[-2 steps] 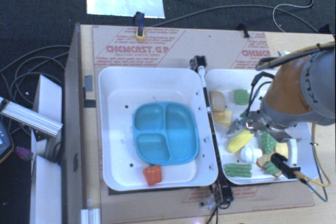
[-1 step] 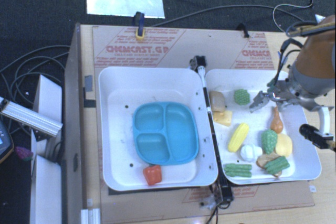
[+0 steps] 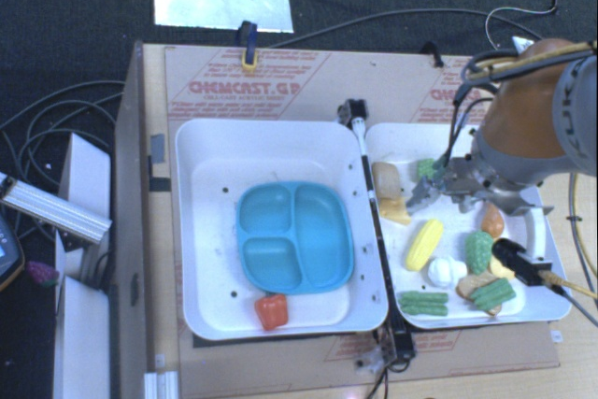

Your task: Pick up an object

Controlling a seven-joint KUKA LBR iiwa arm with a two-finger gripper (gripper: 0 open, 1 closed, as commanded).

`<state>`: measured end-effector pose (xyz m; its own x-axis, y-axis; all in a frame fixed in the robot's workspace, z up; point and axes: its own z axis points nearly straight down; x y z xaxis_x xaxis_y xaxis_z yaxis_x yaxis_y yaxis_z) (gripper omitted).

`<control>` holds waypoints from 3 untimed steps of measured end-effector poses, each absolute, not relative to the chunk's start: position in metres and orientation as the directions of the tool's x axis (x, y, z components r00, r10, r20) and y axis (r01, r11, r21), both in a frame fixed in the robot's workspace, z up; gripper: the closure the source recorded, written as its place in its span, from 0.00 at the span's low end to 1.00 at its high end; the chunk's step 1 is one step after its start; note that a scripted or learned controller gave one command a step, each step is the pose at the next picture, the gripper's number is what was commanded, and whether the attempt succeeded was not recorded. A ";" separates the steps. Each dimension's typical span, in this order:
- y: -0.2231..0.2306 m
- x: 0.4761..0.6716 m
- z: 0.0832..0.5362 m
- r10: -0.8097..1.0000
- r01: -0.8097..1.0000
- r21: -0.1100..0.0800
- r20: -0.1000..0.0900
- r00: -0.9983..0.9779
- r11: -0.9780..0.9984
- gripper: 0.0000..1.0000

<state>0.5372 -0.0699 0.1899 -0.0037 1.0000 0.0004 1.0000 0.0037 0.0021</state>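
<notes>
Camera view from above: two shallow white bins sit side by side on a worktop lined with brown board; the left bin (image 3: 201, 201) holds a blue divided plate (image 3: 294, 235) with a small red pepper-like toy (image 3: 271, 311) just beside its lower edge; the right bin (image 3: 551, 299) is crowded with toy food. The grey and orange arm (image 3: 537, 121) reaches in from the right, and its gripper (image 3: 425, 192) hangs low over the upper left part of the right bin, near a pale bread-like piece (image 3: 388, 192) and a small green item (image 3: 427, 169); the fingers are dark and blurred, so whether they are spread or closed cannot be told, and nothing can be seen held between them.

Risk, as a judgement: a yellow corn-like piece (image 3: 423, 243), a white round piece (image 3: 441, 271), a green pod (image 3: 422, 302) and other pieces lie close together, so a descent could nudge neighbours, catch two at once, or strike the divider between the bins; smooth rounded toys may slip out.

Readable writing: red print on the board above the bins reads "CHEMCAST GP" (image 3: 245, 89), repeated partly at the right.
</notes>
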 end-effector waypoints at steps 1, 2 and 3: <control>-0.096 0.521 0.115 1.000 1.000 -0.001 0.000 -0.001 0.001 0.00; -0.085 0.510 0.084 1.000 1.000 0.002 0.000 0.000 0.000 0.00; -0.085 0.511 0.095 1.000 1.000 0.003 0.001 -0.002 0.002 1.00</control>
